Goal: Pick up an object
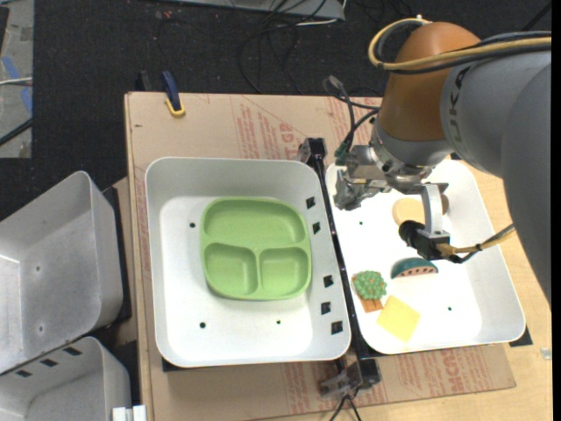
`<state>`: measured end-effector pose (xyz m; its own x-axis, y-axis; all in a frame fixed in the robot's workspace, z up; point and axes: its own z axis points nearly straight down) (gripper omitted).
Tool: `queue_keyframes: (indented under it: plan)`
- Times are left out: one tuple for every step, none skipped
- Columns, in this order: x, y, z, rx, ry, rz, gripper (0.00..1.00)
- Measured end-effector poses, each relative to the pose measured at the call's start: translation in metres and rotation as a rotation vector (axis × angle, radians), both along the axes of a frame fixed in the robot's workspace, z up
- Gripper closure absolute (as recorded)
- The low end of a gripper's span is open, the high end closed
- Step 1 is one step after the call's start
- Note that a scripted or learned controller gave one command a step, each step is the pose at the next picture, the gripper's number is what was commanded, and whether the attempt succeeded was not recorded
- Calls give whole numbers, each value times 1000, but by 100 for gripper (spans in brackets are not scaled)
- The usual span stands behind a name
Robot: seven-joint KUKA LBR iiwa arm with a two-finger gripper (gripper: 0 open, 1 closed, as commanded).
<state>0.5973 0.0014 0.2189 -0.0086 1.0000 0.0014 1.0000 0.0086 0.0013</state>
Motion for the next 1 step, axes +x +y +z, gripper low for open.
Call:
queue_keyframes:
  plan:
    - [22, 54, -3, 1, -1, 0, 100]
